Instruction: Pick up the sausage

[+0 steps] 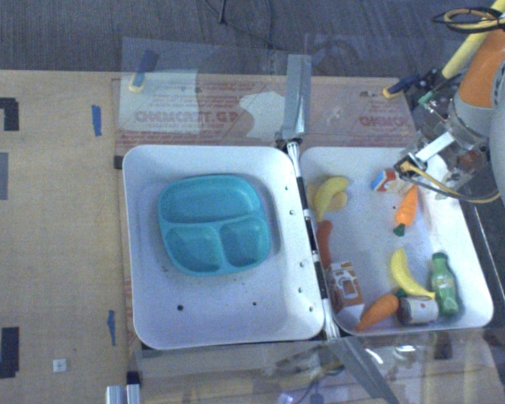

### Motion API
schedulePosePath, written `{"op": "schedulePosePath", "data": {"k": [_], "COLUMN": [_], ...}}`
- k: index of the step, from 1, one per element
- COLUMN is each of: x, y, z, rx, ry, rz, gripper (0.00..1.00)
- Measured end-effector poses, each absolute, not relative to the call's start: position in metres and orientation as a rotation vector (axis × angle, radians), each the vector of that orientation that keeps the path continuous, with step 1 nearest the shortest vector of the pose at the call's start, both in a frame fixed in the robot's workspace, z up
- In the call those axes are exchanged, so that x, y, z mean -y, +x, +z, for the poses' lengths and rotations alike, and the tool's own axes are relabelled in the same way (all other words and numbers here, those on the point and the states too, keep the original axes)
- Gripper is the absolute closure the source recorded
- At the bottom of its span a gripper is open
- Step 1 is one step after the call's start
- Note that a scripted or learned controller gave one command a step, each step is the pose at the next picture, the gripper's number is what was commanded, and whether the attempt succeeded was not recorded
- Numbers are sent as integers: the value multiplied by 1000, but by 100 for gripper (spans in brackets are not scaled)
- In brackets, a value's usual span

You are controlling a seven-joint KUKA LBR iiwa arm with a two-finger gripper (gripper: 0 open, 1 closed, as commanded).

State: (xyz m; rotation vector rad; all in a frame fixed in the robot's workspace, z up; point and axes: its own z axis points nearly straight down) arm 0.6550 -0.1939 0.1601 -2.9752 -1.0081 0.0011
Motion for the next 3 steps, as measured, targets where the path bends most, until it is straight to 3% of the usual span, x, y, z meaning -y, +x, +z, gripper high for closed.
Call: {"op": "schedulePosePath", "data": {"k": [1,2,3], "x": [195,210,196], "y": [653,655,658], "z": [207,129,85], "rx": [1074,1091,1149], "ry": [-2953,-2955,-2919], "rz": [0,-18,18], "gripper": [0,0,0]}}
